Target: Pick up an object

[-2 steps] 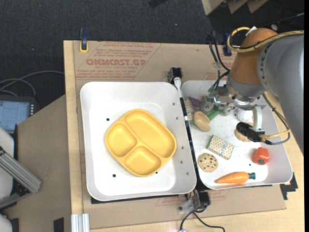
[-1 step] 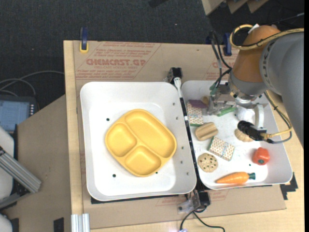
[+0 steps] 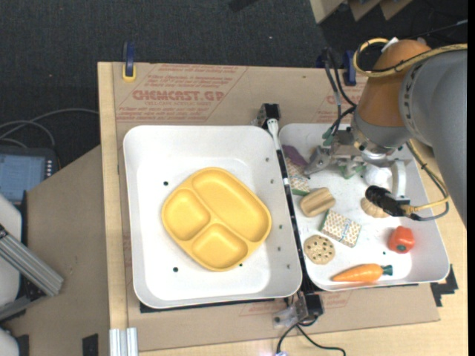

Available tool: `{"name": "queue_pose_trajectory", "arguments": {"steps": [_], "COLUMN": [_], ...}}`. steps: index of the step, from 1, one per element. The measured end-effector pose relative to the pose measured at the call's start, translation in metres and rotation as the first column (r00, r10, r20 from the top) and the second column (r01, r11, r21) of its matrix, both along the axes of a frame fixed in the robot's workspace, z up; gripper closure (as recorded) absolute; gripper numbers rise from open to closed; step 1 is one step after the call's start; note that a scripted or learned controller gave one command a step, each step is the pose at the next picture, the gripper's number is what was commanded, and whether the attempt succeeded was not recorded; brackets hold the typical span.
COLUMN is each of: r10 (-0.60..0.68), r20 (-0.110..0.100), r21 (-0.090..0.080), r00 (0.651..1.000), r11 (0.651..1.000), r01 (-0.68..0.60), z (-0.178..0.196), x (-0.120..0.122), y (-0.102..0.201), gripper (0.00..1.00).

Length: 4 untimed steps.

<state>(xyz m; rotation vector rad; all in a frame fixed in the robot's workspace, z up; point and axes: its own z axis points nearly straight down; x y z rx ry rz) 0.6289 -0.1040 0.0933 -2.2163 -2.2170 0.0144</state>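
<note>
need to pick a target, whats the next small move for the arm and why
Probably ease the gripper toward the near side of the right bin and line up over the tan block. The gripper sits at the bin's far end, above the clutter, with nothing visibly between its fingers, and that block lies closest, apart from the cookie.

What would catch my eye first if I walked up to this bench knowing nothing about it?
Probably the bright yellow divided plate, sitting alone in the middle of the left bin. Next, the grey arm with its orange band reaching in from the right, its gripper low over the far end of the right bin. That bin holds small toy foods, among them a carrot, a tomato and a round cookie.
</note>
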Motion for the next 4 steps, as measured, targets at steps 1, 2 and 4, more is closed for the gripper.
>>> {"name": "queue_pose_trajectory", "arguments": {"steps": [1,2,4], "r10": [-0.004,0.003,-0.002], "r20": [0.002,0.016,-0.007], "r21": [0.003,0.0,0.002], "r00": [1.0,1.0,1.0], "r11": [1.0,1.0,1.0], "r01": [0.004,-0.003,0.002], "z": [-0.01,-0.008,-0.001], "x": [-0.094,-0.032,0.027], "y": [-0.003,0.0,0.003], "gripper": [0.0,0.0,1.0]}}
